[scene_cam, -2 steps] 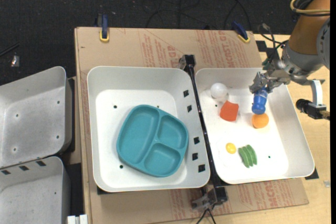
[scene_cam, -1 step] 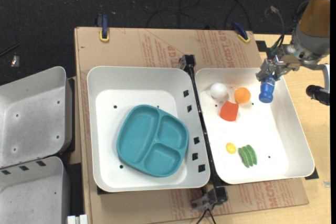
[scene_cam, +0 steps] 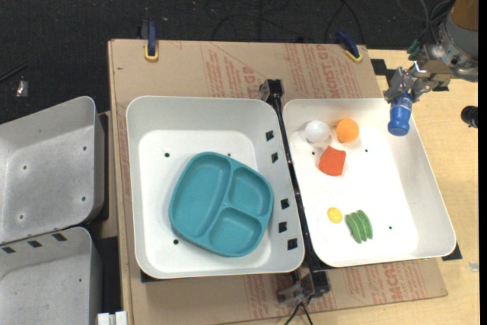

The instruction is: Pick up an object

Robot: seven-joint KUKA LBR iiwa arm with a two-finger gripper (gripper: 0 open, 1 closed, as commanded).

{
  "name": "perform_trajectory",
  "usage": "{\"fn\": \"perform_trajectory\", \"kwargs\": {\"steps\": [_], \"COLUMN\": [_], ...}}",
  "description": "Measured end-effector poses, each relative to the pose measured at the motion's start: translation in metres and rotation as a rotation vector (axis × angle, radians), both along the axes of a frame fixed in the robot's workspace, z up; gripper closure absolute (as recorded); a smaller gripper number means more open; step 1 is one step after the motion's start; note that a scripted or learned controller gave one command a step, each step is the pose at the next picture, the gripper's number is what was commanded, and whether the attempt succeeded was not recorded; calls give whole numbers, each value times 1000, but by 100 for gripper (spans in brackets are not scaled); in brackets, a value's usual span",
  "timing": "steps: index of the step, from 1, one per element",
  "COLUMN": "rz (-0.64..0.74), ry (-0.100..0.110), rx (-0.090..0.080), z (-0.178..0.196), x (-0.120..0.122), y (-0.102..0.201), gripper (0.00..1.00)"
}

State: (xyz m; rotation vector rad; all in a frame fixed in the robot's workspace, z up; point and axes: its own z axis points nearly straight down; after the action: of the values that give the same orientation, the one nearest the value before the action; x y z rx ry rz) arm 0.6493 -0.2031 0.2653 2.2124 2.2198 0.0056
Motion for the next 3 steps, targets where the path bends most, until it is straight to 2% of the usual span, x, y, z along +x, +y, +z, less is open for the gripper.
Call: {"fn": "perform_trajectory", "kwargs": {"steps": [3], "rz": [4], "ry": [9], "rx": [4], "z": [-2], "x": [-10], "y": [168], "gripper": [100]}}
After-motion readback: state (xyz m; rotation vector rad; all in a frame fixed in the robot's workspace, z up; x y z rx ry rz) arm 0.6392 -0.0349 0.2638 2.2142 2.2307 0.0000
